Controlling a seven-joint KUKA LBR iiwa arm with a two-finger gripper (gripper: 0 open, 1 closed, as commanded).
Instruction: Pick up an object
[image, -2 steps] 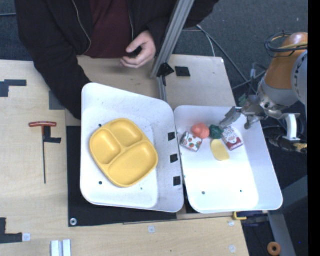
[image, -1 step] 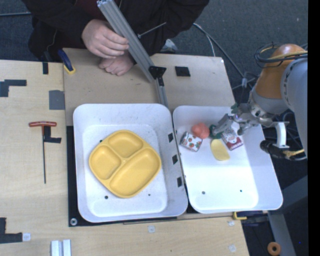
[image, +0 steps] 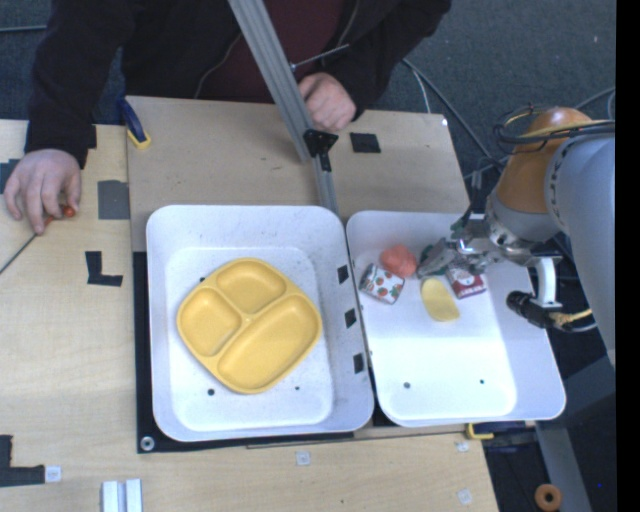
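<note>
Camera view: gripper (image: 452, 262) low in right bin (image: 500, 390), finger state cannot tell.
Objects: yellow piece (image: 439, 300) just below it; red ball (image: 398, 260), patterned carton (image: 381, 284) left.
Left bin (image: 165, 300): yellow divided plate (image: 249, 323).

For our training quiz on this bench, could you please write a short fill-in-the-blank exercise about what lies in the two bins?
1. The yellow divided plate lies in the ____ bin as the camera sees it.
2. That plate has ____ compartments.
3. The arm's claw is over the ____ bin, near the yellow piece.
4. The small carton lies just below the ____ round item.

Missing words: left; three; right; red
</note>
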